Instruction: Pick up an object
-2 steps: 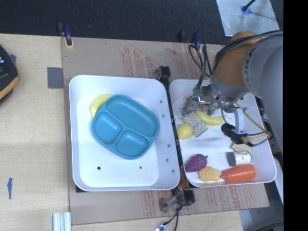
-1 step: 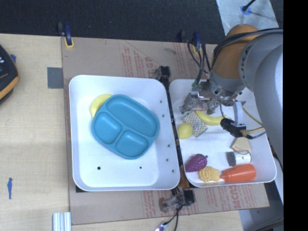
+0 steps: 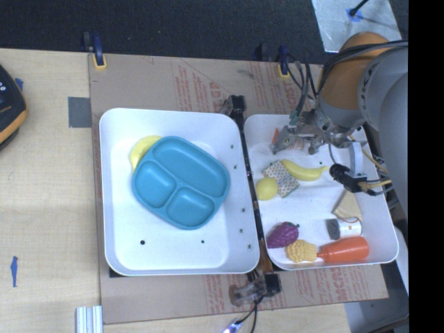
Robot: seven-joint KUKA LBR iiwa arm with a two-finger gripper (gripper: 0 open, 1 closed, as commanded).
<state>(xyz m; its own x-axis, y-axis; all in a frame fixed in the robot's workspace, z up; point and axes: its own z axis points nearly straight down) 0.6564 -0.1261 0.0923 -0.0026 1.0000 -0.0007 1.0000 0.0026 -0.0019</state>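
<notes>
One carrot (image 3: 344, 250), one corn (image 3: 301, 251), one banana (image 3: 304, 170), one blue tray (image 3: 181, 182); gripper (image 3: 297, 139) state unclear

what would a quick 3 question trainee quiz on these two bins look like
1. True or false: the blue tray lies in the left bin.
2. Which thing lies nearest the gripper?
A. carrot
B. banana
C. grapes
3. Fill in: the corn touches the tip of the ______.

Key
1. True. It covers part of a yellow thing at the upper left.
2. B. The banana lies just below the gripper in the right bin; carrot and grapes sit along the near edge.
3. Carrot.
</notes>
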